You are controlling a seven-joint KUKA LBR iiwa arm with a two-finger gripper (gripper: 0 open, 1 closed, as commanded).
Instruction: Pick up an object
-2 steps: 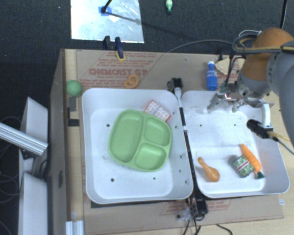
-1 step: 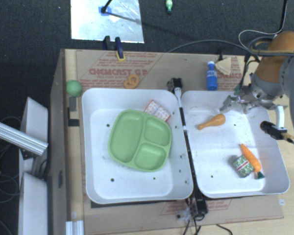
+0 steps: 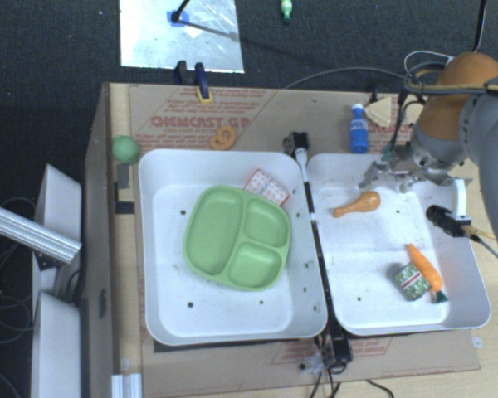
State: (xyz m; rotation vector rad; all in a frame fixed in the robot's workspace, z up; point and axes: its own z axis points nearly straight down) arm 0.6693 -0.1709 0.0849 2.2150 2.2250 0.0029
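Observation:
My gripper (image 3: 388, 179) hangs over the back of the right bin (image 3: 473, 305), open, with nothing between its fingers. A tan drumstick-shaped toy (image 3: 357, 205) lies just below and left of it, apart from it. Toward the front right of the same bin an orange carrot (image 3: 425, 270) rests against a small green and red can (image 3: 409, 281). The left bin (image 3: 162, 305) holds a green divided plate (image 3: 236, 237) and, behind the plate, a small red and white patterned packet (image 3: 266, 186).
A blue bottle (image 3: 358, 128) stands on the bench just behind the right bin, close to the gripper's left. A green ball (image 3: 125, 148) sits at the left bin's back corner. An orange pretzel shape (image 3: 223, 137) lies on the cardboard behind it.

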